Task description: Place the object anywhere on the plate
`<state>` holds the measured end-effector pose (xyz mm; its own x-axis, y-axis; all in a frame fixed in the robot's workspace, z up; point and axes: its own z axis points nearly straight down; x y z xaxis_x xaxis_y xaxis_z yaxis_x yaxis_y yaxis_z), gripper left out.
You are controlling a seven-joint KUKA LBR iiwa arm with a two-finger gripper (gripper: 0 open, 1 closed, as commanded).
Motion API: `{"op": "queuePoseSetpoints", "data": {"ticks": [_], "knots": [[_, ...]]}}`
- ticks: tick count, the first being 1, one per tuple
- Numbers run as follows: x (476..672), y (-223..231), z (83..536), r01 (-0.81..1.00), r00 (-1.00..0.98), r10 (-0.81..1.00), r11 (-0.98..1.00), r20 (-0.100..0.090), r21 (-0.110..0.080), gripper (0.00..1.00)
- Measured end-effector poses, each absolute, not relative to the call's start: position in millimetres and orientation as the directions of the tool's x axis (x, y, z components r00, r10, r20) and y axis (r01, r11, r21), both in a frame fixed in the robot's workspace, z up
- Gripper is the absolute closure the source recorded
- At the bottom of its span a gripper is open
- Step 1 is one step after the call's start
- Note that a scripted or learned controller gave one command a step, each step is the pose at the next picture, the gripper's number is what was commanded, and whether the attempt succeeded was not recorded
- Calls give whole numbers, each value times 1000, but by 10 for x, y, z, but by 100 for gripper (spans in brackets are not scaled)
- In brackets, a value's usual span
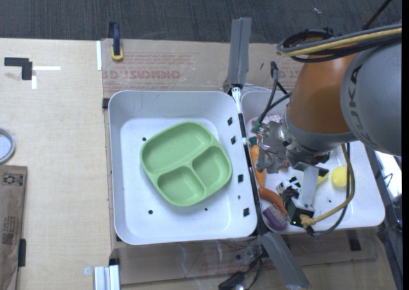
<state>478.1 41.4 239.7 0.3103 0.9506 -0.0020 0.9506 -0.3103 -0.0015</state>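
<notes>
Plate in white bin, wooden bench

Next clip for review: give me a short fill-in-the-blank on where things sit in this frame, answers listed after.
1. The green plate has ___ compartments.
2. The plate lies in the ___ bin of the camera view.
3. The arm hangs over the ___ bin.
4. The rounded object near the right bin's far side is ___ in colour.

Missing words: three; left; right; yellow
</notes>
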Motion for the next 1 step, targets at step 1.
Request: {"op": "queuePoseSetpoints", "data": {"ticks": [1], "knots": [[5482, 603, 2609, 981, 195, 981, -195, -4, -3, 100]]}}
